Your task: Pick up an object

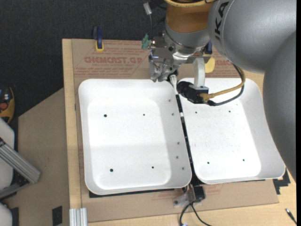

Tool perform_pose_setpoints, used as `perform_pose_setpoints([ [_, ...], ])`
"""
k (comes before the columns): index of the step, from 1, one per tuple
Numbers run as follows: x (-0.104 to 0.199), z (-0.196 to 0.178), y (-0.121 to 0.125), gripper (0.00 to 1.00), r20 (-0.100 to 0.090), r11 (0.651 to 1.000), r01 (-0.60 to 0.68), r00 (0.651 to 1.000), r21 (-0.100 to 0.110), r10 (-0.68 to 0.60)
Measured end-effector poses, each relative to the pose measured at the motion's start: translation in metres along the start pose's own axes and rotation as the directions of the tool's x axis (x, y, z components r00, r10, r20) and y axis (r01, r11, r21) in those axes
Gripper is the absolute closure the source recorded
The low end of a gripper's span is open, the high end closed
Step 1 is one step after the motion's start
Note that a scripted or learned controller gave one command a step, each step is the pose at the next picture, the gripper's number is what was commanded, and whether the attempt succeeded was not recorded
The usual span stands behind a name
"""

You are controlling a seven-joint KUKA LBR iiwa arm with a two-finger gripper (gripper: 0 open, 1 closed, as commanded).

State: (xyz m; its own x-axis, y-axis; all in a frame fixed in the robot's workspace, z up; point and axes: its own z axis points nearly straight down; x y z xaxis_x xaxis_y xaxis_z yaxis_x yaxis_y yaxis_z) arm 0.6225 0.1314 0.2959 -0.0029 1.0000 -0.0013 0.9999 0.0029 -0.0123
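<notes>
My gripper [162, 73] hangs under the grey arm with its orange band [188, 6], over the back right corner of the left bin [89, 126]. It sits right at the bin's rear rim, near the seam between the two bins. Nothing shows beneath it but white plastic. A black fitting [192, 91] with a yellow cable, mounted on the wrist, hangs over the back left corner of the right bin [263, 145].
Both bin floors are white with small dark dots. The bins rest on a brown board [117, 55] held by a blue and yellow clamp [98, 37] at the back. The arm's bulky grey link [268, 41] covers the upper right.
</notes>
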Motion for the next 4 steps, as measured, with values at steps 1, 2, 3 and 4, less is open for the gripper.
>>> perform_pose_setpoints([
  [1,-0.079,-0.034,-0.009,1.0,0.002,1.0,-0.01,1.0,-0.016,0.01],
  [2,-0.097,-0.051,-0.042,1.0,-0.001,1.0,-0.006,1.0,-0.011,0.006],
  [3,-0.056,0.028,-0.006,1.0,-0.002,1.0,0.001,1.0,-0.005,-0.001],
  [4,-0.106,-0.01,-0.005,1.0,0.001,1.0,-0.008,1.0,-0.019,0.008],
])
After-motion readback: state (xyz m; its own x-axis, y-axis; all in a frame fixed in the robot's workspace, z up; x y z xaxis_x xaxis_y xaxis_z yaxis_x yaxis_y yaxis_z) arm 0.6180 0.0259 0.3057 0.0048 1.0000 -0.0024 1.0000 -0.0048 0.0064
